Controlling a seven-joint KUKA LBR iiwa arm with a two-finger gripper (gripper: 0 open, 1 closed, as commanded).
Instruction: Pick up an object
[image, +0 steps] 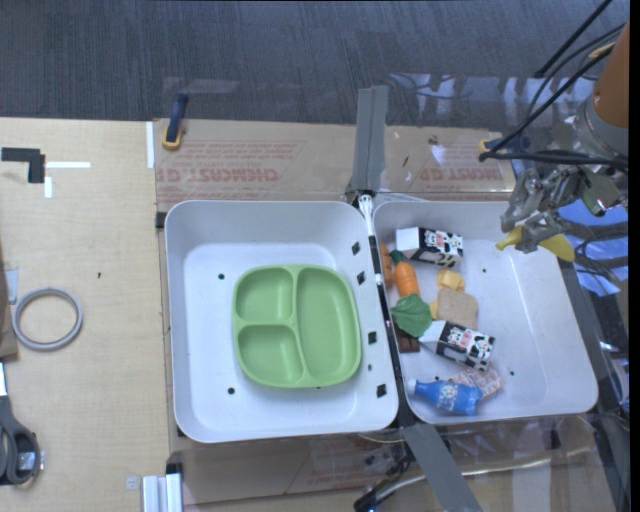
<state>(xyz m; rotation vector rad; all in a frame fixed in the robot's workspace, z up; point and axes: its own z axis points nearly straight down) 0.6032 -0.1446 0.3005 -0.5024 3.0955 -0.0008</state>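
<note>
My gripper (533, 222) hangs over the far right corner of the right bin (540, 350), lifted above its floor. A yellow banana-shaped toy (556, 247) sits between the fingers and sticks out on both sides, so the gripper is shut on it. Left in the right bin are two cow-patterned cartons (432, 241) (459, 343), an orange carrot (403, 276), a green leafy piece (411, 315), tan bread slices (456, 296) and a blue bottle (446, 397).
The left bin (200, 300) holds a green divided plate (297, 325). A grey ring (45, 317) lies on the wooden bench at the left. Black cables (560, 60) run down to the arm at the upper right.
</note>
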